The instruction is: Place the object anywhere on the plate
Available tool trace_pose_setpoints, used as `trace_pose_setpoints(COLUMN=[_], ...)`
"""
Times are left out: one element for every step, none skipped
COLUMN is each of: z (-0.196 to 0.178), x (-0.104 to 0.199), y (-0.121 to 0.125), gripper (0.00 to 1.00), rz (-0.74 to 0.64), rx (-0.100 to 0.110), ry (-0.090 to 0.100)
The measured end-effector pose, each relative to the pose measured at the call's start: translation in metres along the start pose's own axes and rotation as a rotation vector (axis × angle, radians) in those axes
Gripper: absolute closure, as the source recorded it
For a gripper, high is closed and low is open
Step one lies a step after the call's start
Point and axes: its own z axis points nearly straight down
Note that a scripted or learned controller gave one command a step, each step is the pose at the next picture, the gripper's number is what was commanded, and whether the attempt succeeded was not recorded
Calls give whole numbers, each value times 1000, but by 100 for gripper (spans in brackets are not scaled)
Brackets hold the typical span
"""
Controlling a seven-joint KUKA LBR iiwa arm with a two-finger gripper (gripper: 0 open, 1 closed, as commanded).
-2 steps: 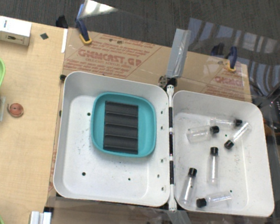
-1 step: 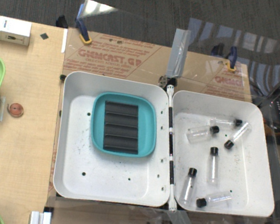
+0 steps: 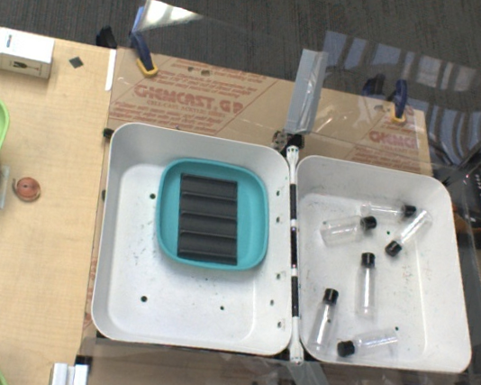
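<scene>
Wooden tabletop (image 3: pixel 24 288), grey carpet at 12 o'clock; teal plate (image 3: pixel 258 226) in left bin (image 3: pixel 115 285), vials (image 3: pixel 364 281) in right bin (image 3: pixel 437 330); end effector state unknown.

The arm's pose cannot be told at this moment, neither how far it reaches nor how its wrist is turned.

Red print reading "CHEMCAST GP" runs across the brown protective sheet (image 3: pixel 197 97) behind the bins.
</scene>
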Motion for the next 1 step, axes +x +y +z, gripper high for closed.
trace_pose_setpoints(z=[0], x=[7], y=[1], gripper=[0], rz=[-1], rx=[0], ry=[0])
